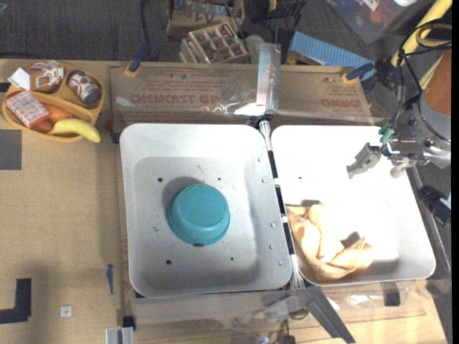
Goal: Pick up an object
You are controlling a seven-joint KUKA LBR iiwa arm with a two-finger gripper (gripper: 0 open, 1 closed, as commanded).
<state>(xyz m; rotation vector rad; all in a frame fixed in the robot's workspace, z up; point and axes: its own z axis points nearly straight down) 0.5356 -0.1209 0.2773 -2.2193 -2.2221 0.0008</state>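
- The job has not got far: the gripper (pixel 379 159) hangs over the right bin (pixel 409 213) with nothing in it.
- Its two fingers are spread apart and hold nothing.
- A soft, crumpled tan cloth (pixel 328 244) lies at the near end of that bin, apart from the gripper.
- A round, smooth blue bowl (pixel 199 213) sits upside down in the left bin (pixel 143 156).
- One of them has yet to be grabbed and lifted.

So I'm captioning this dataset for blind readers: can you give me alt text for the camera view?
Two shallow white bins sit side by side: the left bin holds an upside-down teal bowl, the right bin a crumpled tan cloth. The arm's end effector hovers above the right bin's far side.
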